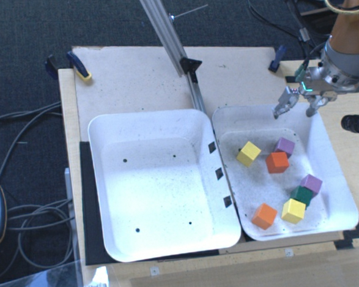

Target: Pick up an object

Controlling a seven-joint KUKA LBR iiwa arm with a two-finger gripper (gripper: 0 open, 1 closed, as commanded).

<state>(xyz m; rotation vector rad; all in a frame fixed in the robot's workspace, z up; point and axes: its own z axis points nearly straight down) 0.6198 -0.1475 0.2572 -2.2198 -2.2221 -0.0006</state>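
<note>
Seven small coloured wooden cubes lie in the shallow white right-hand bin [328, 160], lower right of frame, among them a red cube [277, 162]. At upper right the end effector [299, 105] hangs spread wide, holding nothing.

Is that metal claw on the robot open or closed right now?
Open: the end effector hangs over the right bin's far edge, its two fingers spread apart with nothing between them.

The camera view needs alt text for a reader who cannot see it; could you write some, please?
The gripper hangs open over the right bin's far edge, holding nothing. That bin holds seven small coloured blocks; the left bin sits beside it.
</note>
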